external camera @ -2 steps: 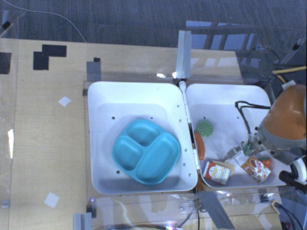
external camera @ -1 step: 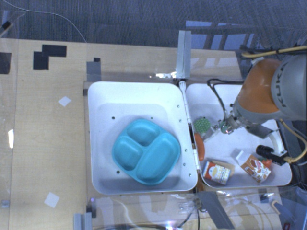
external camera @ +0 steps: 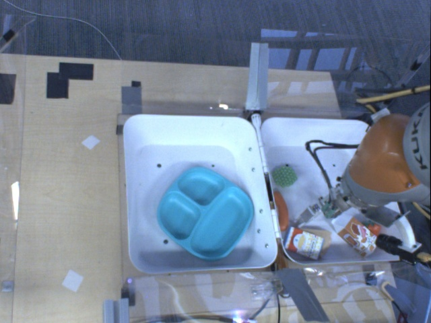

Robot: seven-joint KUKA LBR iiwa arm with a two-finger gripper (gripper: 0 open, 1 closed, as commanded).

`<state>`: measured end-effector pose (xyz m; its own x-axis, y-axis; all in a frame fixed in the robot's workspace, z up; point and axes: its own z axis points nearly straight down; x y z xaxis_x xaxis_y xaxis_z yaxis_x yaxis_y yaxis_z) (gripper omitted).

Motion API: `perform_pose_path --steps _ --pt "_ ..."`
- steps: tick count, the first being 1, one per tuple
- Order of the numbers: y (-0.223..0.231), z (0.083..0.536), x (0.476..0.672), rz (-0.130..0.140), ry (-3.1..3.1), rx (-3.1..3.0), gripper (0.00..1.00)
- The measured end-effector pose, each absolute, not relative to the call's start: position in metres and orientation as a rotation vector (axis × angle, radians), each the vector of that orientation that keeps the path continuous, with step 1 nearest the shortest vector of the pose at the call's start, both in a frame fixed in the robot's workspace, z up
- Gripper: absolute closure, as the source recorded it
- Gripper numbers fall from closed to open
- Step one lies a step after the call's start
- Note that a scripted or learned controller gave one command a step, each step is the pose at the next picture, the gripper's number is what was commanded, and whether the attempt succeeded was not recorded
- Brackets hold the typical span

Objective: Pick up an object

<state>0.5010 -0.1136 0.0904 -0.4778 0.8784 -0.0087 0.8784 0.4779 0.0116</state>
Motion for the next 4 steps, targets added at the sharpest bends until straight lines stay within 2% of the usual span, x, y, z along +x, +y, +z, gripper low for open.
perform_pose_path --steps 1,2,3,4 --pt "-0.167 0.175 0.609 0.004 2.721 1.552 0.0" --pt "-0.107 0.125 0.578 0.003 2.774 1.467 0.0" --pt "-0.102 0.22 0.564 0.005 2.847 1.309 0.0" --pt "-0.092 0.132 0.488 0.002 2.81 1.398 0.0"
